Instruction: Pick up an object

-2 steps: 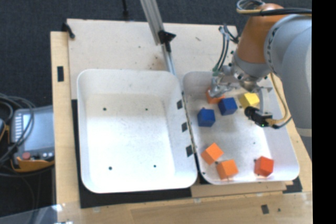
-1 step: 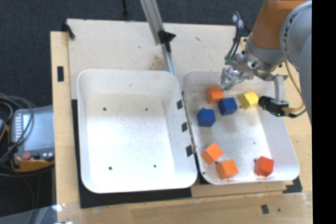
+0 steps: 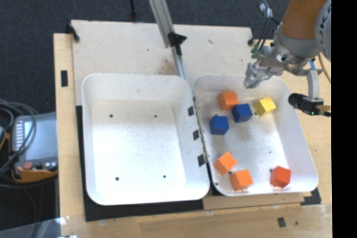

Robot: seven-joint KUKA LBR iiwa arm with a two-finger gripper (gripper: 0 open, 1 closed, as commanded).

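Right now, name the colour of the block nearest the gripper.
Yellow: the block just below the gripper, in the camera view.

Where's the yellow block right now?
The yellow block lies in the right bin, toward its far right corner, just right of a blue block and below the tool.

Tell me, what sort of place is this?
Probably a robotics lab: a robot arm with a claw hangs over a white bin of coloured blocks, on a plywood bench beside cabling.
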